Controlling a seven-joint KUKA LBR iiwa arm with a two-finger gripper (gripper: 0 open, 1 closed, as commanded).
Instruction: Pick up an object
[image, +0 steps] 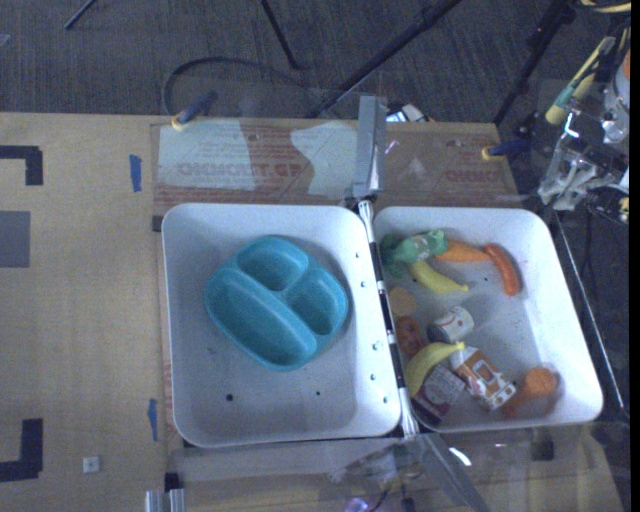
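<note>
The gripper (583, 160) hangs at the upper right, outside the right bin (545, 235) and just past its far right corner, holding nothing that I can see. Whether it is spread or closed I cannot tell; the metal there is a blur of grey against cables.

The candidates for picking all lie in the right bin. Along its far side sit a green toy (415, 246), a small banana (440, 277), a carrot (462, 254) and a reddish sausage-shaped piece (505, 268), packed close and partly touching. Lower down are a small can (452, 324), a larger banana (432, 360), a printed carton (482, 380) lying flat, and an orange fruit (541, 382) near the bin's right wall. The left bin (190, 240) holds a teal divided plate (278, 300).

The likely trouble is crowding. A descent into the far cluster could land on two toys at once or nudge one aside, and round pieces such as the can or the orange fruit may roll away. The carton overlaps the larger banana, so a grab there could snag both. The orange fruit looks least hemmed in, though the wall beside it leaves little room
</note>
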